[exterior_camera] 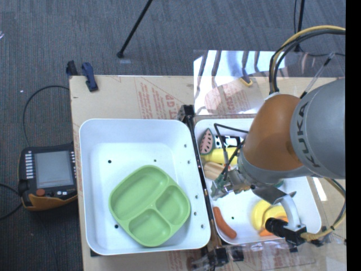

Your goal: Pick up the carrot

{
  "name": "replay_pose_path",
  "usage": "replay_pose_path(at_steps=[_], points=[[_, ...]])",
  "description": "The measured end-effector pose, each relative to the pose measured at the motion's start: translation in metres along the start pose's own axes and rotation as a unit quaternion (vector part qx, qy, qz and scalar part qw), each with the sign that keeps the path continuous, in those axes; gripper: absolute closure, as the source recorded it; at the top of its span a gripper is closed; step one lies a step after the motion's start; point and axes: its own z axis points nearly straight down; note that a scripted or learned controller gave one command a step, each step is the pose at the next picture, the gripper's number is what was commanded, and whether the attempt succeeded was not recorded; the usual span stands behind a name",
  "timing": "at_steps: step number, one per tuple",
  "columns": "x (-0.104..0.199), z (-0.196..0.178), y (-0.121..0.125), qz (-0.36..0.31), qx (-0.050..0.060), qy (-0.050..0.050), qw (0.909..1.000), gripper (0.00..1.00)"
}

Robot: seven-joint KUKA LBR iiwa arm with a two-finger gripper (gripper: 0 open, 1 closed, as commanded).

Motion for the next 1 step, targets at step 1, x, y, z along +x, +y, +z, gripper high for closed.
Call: replay_pose_path(at_steps=[1], points=[[-0.0023, -0.0051, -0.0025, 0.002, 0.007, 0.001, 1.0000, 1.00]])
